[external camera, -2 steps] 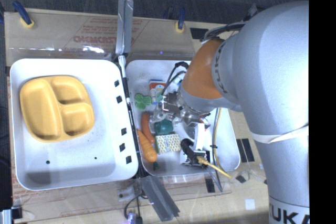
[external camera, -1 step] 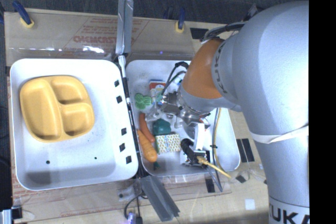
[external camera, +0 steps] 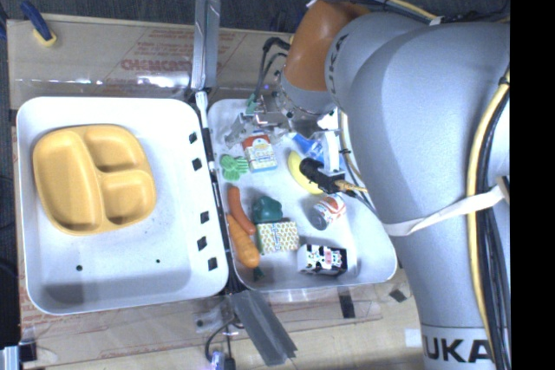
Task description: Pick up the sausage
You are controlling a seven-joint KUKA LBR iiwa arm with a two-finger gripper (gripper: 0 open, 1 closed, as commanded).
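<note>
Down in the right bin's (external camera: 368, 269) lower left lies the reddish sausage (external camera: 238, 208), touching a carrot (external camera: 245, 245). Higher up, near frame centre, the pincer (external camera: 260, 119) hovers, apparently unloaded; its grip state is unclear.

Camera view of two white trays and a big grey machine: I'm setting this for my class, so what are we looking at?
One camera looks down at a slant on a bench. The grey shape is a robot arm reaching in from the right; its gripper hangs over the right bin. That bin holds small toys: an orange-red sausage, a banana, a small can, a carton and a patterned block. The left bin holds a yellow divided plate. Nothing visibly sits between the fingers.
</note>
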